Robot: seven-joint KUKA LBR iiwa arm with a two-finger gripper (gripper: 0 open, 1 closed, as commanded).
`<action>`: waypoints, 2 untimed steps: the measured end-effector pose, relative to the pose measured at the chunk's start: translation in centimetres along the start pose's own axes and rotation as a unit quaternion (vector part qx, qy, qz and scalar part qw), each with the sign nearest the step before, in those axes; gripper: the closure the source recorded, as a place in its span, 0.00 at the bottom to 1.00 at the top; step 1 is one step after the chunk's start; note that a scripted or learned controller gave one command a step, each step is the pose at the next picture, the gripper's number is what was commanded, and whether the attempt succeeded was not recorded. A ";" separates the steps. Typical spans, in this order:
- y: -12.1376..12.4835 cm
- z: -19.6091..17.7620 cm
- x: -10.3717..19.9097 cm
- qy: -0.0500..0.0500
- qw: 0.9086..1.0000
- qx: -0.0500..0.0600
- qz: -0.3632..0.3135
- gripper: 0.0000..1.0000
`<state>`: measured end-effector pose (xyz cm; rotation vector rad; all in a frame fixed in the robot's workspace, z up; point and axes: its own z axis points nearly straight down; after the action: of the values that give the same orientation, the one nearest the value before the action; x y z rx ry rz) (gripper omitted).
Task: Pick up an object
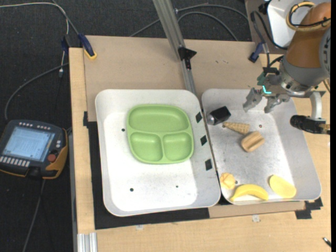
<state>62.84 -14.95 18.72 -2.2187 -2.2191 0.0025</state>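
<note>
A green divided plate (160,133) sits in the left bin (113,193). In the right bin (302,161), a waffle cone (236,127) and wooden piece (252,141) lie below my gripper (262,102) (fingers spread, holding nothing); descending here, I'd likely close on bare floor.

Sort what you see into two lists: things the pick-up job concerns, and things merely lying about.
Job: tool open above the right bin; banana, cone, bread, yellow slice, black spoon.

Lying about: green plate in the left bin, pendant, blue clamp.
</note>
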 end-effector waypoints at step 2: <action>-1.0 5.0 0.0 0.000 1.000 0.001 0.000 0.00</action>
<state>61.87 -14.90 13.76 -2.2179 -2.2179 0.0043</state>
